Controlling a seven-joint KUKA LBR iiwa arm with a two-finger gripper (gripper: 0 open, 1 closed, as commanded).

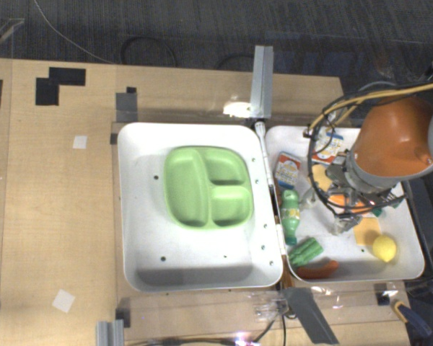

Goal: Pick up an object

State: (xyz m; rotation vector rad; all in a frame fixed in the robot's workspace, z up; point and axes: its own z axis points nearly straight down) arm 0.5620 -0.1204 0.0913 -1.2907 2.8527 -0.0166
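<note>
- From my remote seat, nearest the camera is the arm's orange band [395, 139], a big dome over the right bin that hides much of what lies below it.
- The wooden desk [50, 215] carries two shallow white bins side by side; the left bin [141, 215] holds one pale green divided tray [206, 186], lying flat near its middle.
- The right bin [411, 262] holds the clutter I may pick from: a red-and-white packet [286, 170] near the dividing wall, a green bottle [290, 211] below it, a dark green ribbed piece [305, 251], a red-brown piece [319, 269] against the near wall, and a yellow lemon [384, 248] to the right.
- The hand [344, 222] hangs low in the right bin, beneath the wrist and its cables, between the green bottle and the lemon. I cannot tell how far open it is, nor whether it has hold of anything.
- My judgement: the lemon sits apart from the rest, so it looks the cleanest target.
- To do this well, I would centre over one object, descend straight, and keep clear of the bin wall.
</note>
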